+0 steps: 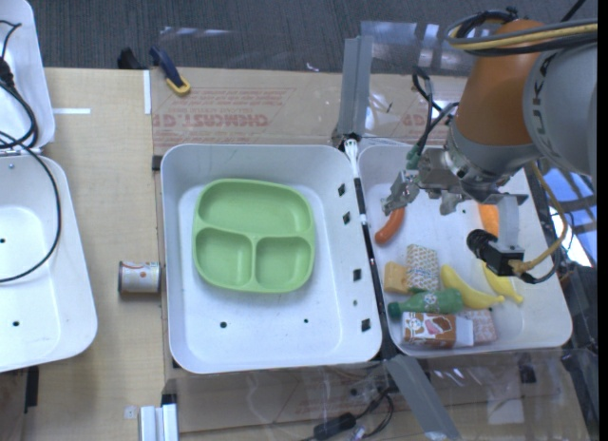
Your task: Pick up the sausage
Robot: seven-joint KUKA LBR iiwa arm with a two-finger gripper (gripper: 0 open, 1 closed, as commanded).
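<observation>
R bin (541,335) on surface: my hand (407,192) closed on top end of sausage (389,226), which hangs tilted nr bin's L wall, w/ banana (470,287), green bottle (427,302), packets below; L bin (180,239): green plate (254,236).

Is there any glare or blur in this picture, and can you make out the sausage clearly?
Camera view: lighting is even and soft, with only faint shadows under the green plate. The white bins look bright but not blown out. The sausage is sharp and readable beside the gripper; the small packets low in the right bin look slightly soft.
</observation>
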